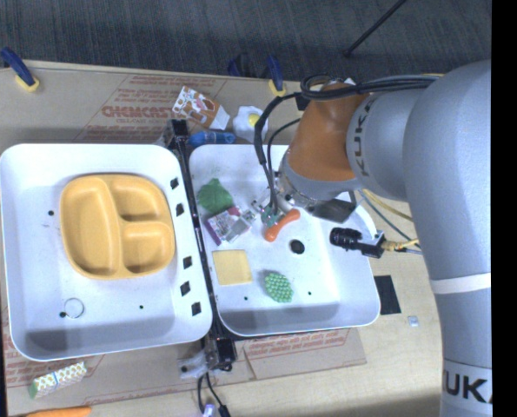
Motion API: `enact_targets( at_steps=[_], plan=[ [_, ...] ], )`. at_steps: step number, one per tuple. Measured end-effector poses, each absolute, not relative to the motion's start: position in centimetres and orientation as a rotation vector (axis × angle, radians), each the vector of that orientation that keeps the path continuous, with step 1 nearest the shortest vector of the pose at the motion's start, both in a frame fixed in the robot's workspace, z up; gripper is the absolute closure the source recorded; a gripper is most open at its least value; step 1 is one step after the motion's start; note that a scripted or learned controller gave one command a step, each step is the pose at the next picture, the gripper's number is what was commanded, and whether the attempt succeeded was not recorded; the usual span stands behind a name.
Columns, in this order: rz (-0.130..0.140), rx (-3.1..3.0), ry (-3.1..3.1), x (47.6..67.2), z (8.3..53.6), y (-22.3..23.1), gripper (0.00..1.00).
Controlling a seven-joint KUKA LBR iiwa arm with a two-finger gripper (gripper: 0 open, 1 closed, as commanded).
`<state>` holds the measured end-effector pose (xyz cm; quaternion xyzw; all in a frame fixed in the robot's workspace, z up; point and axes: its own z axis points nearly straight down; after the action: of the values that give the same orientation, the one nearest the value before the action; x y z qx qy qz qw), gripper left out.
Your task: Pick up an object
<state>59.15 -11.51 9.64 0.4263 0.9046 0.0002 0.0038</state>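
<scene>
The right bin [354,298] holds a green leafy toy [213,195], a purple-and-clear wrapped item [227,225], an orange carrot-like piece [281,224], a yellow square sponge [233,267] and a green knobbly oval [278,286]. My gripper [271,208] reaches down into the bin's middle, just above the orange piece and right of the wrapped item. The wrist hides the fingers, and I cannot see anything held between them.
The left bin [23,233] carries a yellow divided tray [116,224] and a small clear ring [73,307]. A small black disc [296,248] lies in the right bin. Packets and blue clips [195,105] sit on the cardboard behind the bins.
</scene>
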Motion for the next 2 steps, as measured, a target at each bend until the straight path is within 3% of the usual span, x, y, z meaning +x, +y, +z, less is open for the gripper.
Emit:
enact_targets(
  at_steps=[1, 2],
  plan=[
    [0.001, 1.067, 2.947, 58.2, 9.6, -9.8, 0.0],
    [-0.001, 1.171, 2.92, 49.6, 9.1, -10.6, 0.0]
  ],
)
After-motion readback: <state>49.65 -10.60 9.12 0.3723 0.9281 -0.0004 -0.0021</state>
